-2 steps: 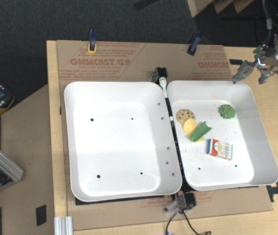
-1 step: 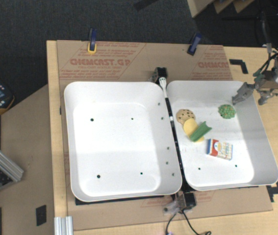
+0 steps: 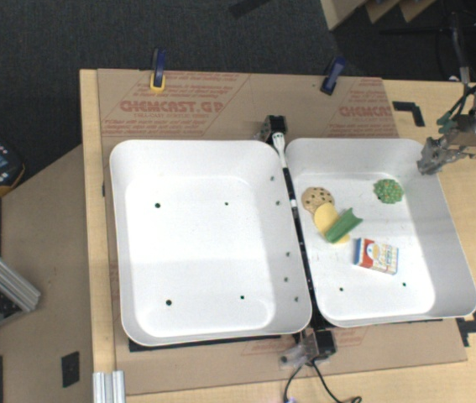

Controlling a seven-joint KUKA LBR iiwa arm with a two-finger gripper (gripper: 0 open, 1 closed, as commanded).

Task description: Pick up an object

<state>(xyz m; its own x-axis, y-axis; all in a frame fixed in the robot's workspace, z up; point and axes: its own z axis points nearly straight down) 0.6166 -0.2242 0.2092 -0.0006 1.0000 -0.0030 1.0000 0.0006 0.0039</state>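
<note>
The right bin (image 3: 422, 296) holds a few small items. A green bumpy ball (image 3: 389, 191) lies near its far right side. A round chocolate-chip cookie (image 3: 316, 197) sits by the bin's left wall, with a yellow and green piece (image 3: 335, 222) just below it. A small red, white and blue packet (image 3: 376, 256) lies toward the front. My gripper (image 3: 433, 159) hangs at the far right rim of this bin, to the right of the green ball and apart from it. Nothing shows between its fingers.
The left bin (image 3: 128, 250) sits beside the right one, and a black divider strip (image 3: 292, 225) runs between them. Both rest on a cardboard sheet (image 3: 221, 99) held by clamps (image 3: 158, 75) at the back. Cables (image 3: 305, 368) trail off the front.
</note>
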